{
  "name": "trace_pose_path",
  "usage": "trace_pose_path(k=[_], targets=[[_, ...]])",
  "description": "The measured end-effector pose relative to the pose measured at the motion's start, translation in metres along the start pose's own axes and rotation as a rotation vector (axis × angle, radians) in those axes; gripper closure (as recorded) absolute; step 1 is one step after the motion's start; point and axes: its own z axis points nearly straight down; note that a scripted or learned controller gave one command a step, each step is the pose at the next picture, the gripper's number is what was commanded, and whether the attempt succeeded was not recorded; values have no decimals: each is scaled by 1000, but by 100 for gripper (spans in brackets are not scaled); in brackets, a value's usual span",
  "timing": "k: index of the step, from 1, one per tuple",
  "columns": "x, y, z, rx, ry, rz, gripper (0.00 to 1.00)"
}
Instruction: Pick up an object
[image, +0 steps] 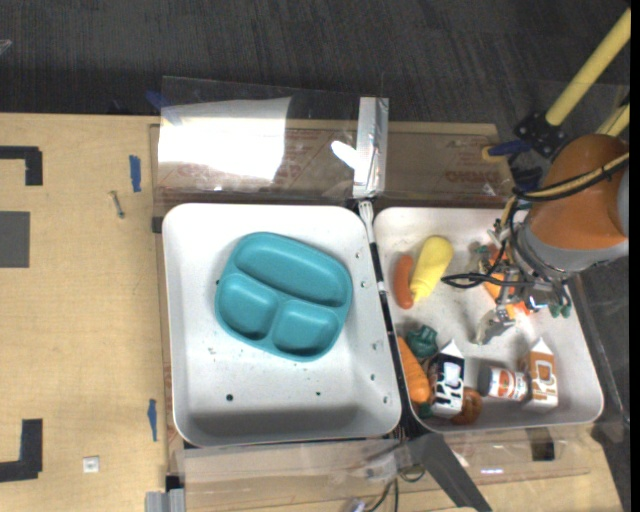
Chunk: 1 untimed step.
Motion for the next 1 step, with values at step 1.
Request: trace_pose_path(k=[1], targets=[[-3, 0, -13, 2, -10, -1, 100]])
